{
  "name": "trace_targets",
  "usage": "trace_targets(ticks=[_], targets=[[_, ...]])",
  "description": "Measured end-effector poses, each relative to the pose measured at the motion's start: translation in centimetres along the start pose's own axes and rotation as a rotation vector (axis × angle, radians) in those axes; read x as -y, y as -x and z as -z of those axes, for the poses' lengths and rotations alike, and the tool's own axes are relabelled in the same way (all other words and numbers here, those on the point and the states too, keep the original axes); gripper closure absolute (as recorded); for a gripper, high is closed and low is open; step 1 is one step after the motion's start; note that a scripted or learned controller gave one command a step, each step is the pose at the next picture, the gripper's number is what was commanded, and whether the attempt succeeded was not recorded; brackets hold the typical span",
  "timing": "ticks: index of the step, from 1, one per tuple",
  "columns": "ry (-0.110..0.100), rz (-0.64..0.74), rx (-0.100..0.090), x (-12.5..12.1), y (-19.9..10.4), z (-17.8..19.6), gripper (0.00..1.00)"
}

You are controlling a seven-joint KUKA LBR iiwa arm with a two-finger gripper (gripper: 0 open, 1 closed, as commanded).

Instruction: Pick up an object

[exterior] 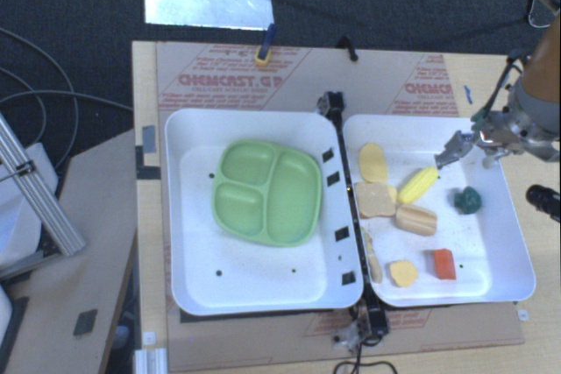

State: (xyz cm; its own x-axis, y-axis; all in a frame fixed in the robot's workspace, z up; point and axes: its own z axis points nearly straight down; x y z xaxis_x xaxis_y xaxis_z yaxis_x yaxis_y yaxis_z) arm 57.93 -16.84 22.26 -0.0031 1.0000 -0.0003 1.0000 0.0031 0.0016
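Note:
The right bin (513, 254) holds several toy foods. A yellow corn cob (418, 185) lies near its middle, with a pale yellow piece (372, 162) and a tan bread slice (377, 201) to its left. Below it are a brown bun (415, 220), a red block (443, 264) and a small yellow round piece (403, 273). A dark green lump (467, 201) sits toward the right wall. My gripper (454, 150) hangs over the bin's upper right part, just up and right of the corn cob, with nothing seen in it.
The left bin (193, 276) holds a green divided plate (267, 193). A black divider with clips (344, 188) runs between the bins. A thin tan stick (372, 254) lies by the right bin's left wall. Cables and an aluminium frame (35, 197) lie off the bench to the left.

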Motion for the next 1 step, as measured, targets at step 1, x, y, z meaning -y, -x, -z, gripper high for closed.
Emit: trace_targets(ticks=[1], targets=[[0.0, 0.005, -0.001, -9.14, -1.03, -11.1, 0.0]])
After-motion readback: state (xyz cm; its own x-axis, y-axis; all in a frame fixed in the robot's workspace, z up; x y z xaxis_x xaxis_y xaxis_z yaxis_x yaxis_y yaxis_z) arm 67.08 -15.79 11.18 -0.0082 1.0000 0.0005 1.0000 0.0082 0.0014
